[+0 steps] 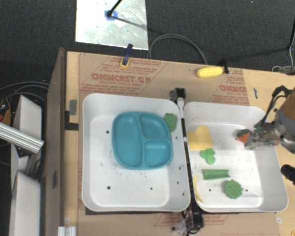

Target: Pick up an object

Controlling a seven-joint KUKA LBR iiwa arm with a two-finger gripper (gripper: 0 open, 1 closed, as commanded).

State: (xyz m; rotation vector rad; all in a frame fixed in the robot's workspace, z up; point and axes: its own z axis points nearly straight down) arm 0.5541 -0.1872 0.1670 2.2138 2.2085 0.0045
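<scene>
Gripper: low in right bin, at a small red object
Jaws: cannot tell
Progress: nothing lifted yet; grasp and lift remain

We read "CHEMCAST GP" in red on the brown protective sheet covering the bench — once behind the left bin, again, partly cut off, behind the right bin.
</scene>
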